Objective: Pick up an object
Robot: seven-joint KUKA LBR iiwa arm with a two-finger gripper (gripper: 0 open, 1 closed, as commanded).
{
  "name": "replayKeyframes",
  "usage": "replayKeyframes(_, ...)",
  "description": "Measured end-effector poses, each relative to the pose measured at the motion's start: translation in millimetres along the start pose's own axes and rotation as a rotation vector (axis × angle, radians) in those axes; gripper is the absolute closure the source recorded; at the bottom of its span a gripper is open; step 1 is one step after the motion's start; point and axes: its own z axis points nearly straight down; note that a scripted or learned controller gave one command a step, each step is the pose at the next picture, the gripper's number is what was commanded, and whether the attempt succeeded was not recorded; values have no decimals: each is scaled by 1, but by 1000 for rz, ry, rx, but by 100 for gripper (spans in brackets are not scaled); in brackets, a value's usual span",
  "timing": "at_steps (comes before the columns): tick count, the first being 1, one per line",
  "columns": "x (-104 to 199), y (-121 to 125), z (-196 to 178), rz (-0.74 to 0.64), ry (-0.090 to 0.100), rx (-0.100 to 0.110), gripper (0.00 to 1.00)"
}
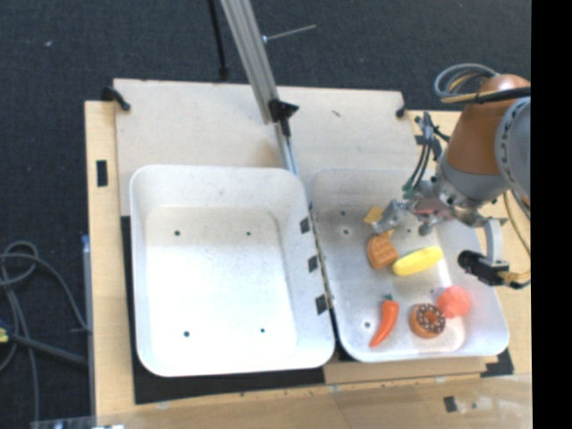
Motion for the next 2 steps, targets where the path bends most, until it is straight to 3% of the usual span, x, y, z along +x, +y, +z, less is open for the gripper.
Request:
replayKeyframes(1,-1,3,-16,4,-1,-11,100)
replayKeyframes(2,-3,14,-70,-4,-2,-13,100)
